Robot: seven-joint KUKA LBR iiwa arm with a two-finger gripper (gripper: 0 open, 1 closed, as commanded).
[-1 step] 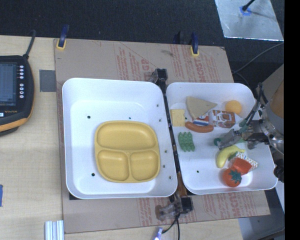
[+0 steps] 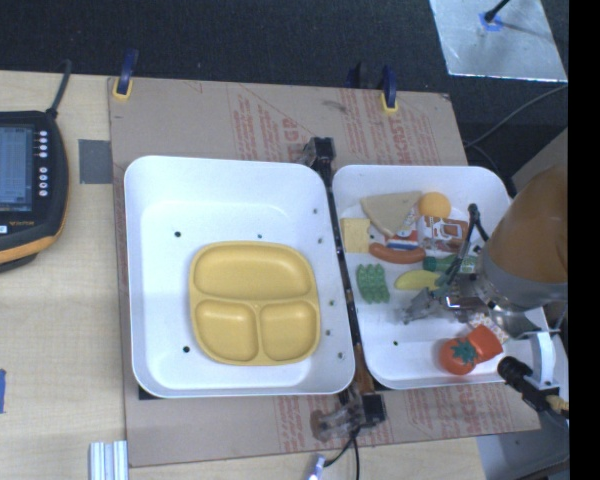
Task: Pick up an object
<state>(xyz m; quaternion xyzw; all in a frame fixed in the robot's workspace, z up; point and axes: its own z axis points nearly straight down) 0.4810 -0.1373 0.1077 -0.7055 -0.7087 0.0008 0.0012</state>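
Listing parts, largest first:
Left bin (image 2: pixel 150 268): smooth white plastic, holding a yellow three-compartment tray (image 2: pixel 253 301).
Right bin (image 2: pixel 400 363): beside left bin, toy foods clustered.
Gripper (image 2: pixel 442 303): above right bin; finger state cannot be told.
Tomato (image 2: pixel 458 356): round, red-orange, right bin's near edge.

Toy foods (image 2: pixel 410 253) jumbled in right white bin (image 2: pixel 400 368); red tomato (image 2: pixel 458 356) near its front edge.

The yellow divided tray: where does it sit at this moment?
In the camera view, the yellow divided tray lies in the left white bin, toward its near edge, across the divider from the toy food in the right bin.
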